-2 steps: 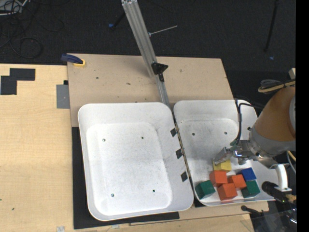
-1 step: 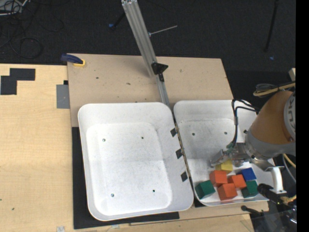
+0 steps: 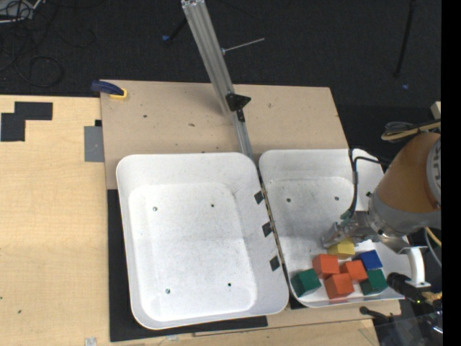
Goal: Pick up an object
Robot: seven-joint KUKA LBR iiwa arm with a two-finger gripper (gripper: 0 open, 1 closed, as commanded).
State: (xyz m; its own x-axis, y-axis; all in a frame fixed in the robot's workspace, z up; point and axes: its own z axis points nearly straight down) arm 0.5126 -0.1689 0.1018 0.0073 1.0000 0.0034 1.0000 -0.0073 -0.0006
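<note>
Looking down, we see two white bins, left bin (image 3: 187,236) and right bin (image 3: 306,186), side by side. From the right, the grey arm (image 3: 403,193) lowers its gripper (image 3: 342,233) into the right bin, directly above a yellow block (image 3: 346,249); we cannot tell its grip. Orange blocks (image 3: 338,274), green blocks (image 3: 306,281) and a blue block (image 3: 371,259) cluster just beside it, too small to judge their orientation.

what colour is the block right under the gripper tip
Yellow: the block sits just below the gripper, seen in the camera view.
</note>
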